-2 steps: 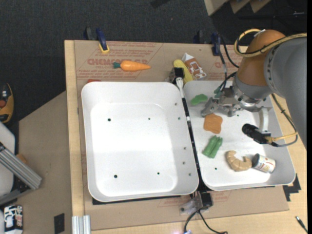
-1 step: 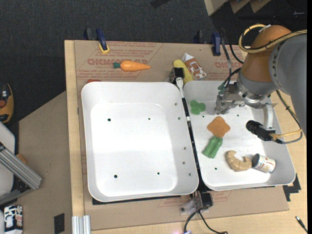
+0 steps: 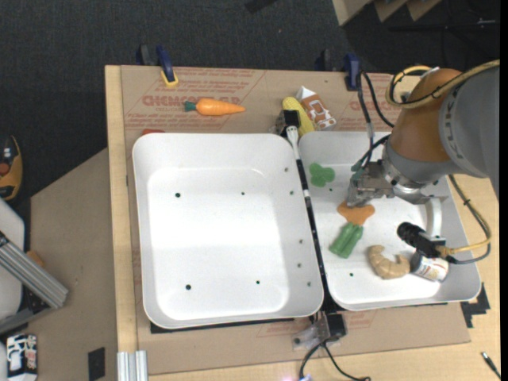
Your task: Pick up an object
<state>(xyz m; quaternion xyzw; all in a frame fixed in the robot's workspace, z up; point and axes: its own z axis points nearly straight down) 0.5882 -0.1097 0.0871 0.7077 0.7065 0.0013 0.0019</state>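
Orange, flattish plastic toy piece [image 3: 355, 212] lies on the floor of the right-hand shallow white bin [image 3: 452, 288], directly under the end effector [image 3: 367, 187] of the grey arm with the orange band [image 3: 421, 125]. From our slanted overhead view the toy sits just below the tool in the picture, touching or very nearly touching its tip; we cannot tell which, and we cannot tell whether the tool is spread or closed, since its metal body hides that end. We see nothing lifted off the bin floor.

Orange piece's long axis runs roughly left to right across the bin, at an angle to the green cylindrical toy [image 3: 346, 240] just beside it, whose axis runs steeply down and to the left. The two look close enough to touch at the orange piece's lower edge. We judge that the coming move turns on this: the target is straight beneath the tool, so a short vertical drop, not a sideways reach, is what a grasp would call for, and the green cylinder could be nudged.

Elsewhere in the same bin lie a small pale green lump [image 3: 321, 174] up and to the left, and a tan curved toy [image 3: 386, 262] near the lower rim. The left white bin [image 3: 159, 153] and an orange toy carrot [image 3: 216, 108] on the cardboard-covered worktop [image 3: 119, 117] are well apart from the action.
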